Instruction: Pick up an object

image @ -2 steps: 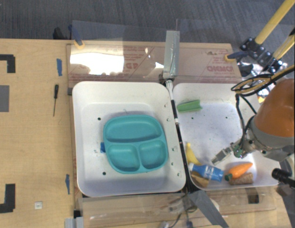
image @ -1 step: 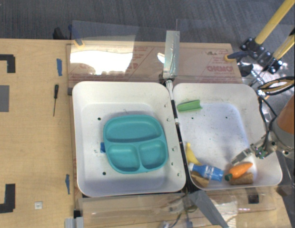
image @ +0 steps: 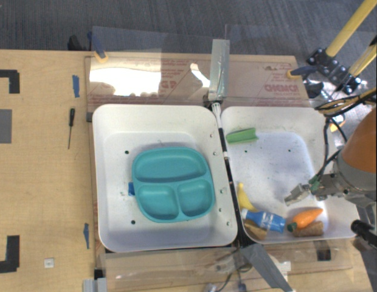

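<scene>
Just below the open, empty fingers of the gripper [image: 296,193] lies the orange plastic carrot [image: 308,217]. Descending off-centre could nudge it away unheld.

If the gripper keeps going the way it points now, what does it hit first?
The gripper points left across the right bin. Bare floor lies ahead, then likely the banana near the divider. Its height is unclear, so it may pass over.

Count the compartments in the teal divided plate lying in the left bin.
3. The teal plastic divided plate in the left white bin has one long compartment across its far side and two smaller ones, near-left and near-right.
</scene>
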